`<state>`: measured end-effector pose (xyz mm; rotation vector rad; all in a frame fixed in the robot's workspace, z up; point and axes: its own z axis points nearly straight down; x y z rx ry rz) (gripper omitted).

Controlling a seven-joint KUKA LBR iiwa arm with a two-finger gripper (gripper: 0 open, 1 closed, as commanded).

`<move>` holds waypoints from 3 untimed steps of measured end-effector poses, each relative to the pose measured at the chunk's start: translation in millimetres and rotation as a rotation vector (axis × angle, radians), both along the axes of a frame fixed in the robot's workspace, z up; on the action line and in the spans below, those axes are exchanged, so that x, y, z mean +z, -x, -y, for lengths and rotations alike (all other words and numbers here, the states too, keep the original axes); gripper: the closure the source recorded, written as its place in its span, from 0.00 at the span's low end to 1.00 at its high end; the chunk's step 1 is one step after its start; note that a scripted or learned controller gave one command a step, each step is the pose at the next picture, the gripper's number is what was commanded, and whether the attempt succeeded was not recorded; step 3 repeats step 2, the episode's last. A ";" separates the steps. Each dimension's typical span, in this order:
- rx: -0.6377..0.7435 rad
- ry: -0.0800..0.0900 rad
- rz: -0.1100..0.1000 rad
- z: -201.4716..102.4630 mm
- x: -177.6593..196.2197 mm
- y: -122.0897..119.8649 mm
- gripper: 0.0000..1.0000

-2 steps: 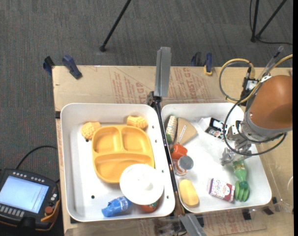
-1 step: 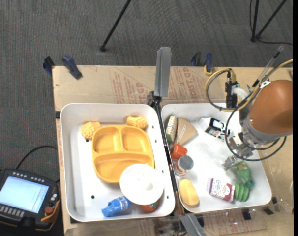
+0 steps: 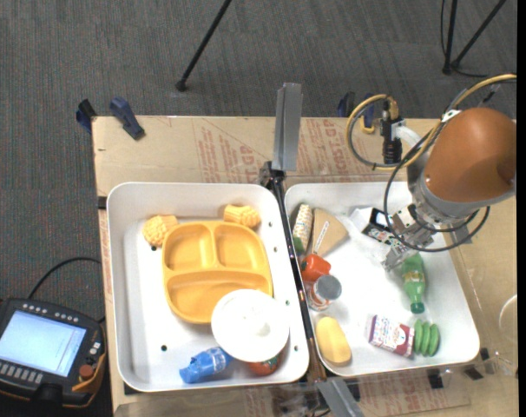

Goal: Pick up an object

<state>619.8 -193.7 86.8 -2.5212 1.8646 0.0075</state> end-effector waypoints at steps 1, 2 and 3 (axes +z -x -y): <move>0.031 0.000 -0.001 -6.3 0.0 29.9 0.00; 0.023 -0.006 -0.003 -8.1 9.3 29.8 1.00; 0.023 -0.006 -0.003 -8.1 9.3 29.8 1.00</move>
